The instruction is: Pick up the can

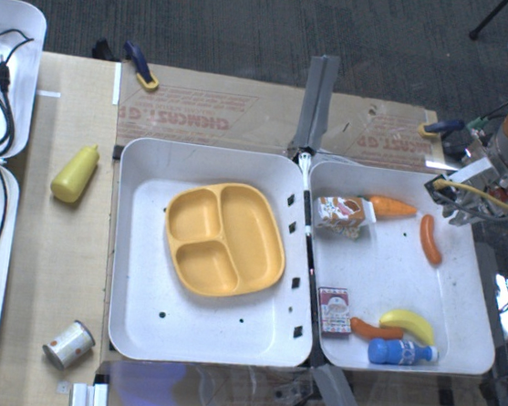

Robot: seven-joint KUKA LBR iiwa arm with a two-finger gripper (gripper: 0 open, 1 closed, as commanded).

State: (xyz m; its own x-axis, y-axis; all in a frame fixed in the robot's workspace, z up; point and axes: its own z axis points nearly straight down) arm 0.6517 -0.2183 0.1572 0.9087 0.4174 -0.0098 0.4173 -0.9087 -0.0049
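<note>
While its opening is unreadable, pincer [446, 195] hovers beside right bin [463, 297].

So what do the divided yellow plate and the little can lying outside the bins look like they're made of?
The divided plate looks like moulded plastic: uniform matte yellow with soft rounded ridges. The can, lying on the bench, looks like metal, judging by its dull grey end, with a pale label around it; it is too small to be sure.

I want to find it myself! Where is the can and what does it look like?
Start at the left white bin holding the yellow plate. Go past its lower-left corner, out onto the wooden bench. The can lies there on its side, small and silvery with a reddish label, unlike the yellow bottle farther up.
</note>
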